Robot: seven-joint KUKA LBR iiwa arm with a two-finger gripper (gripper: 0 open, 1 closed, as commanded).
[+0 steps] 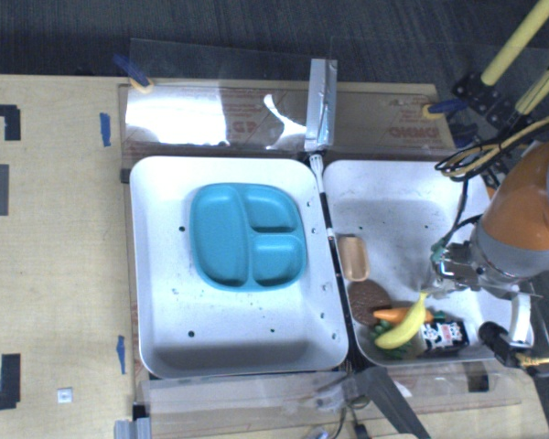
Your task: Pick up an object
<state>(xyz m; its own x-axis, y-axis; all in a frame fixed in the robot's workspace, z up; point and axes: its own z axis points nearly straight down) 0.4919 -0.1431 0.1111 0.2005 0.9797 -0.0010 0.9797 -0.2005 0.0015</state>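
Observation:
The right bin (384,199) holds a small pile at its front edge. A yellow banana (404,327) lies across an orange carrot (391,315) and something green (384,341). Left of them sit a brown round cookie (368,297) and a tan bread-like piece (354,256). A black bottle with a white label (442,335) lies to the banana's right. My gripper (442,277) hangs just above and right of the banana's upper tip, under the grey wrist and orange band (526,213). Nothing shows between its fingers.
A blue divided plate (249,234) lies in the left bin (165,327). A metal divider post (320,108) stands at the back between the bins. Cables and a yellow pole (522,35) cross the back right corner. The rear half of the right bin is bare.

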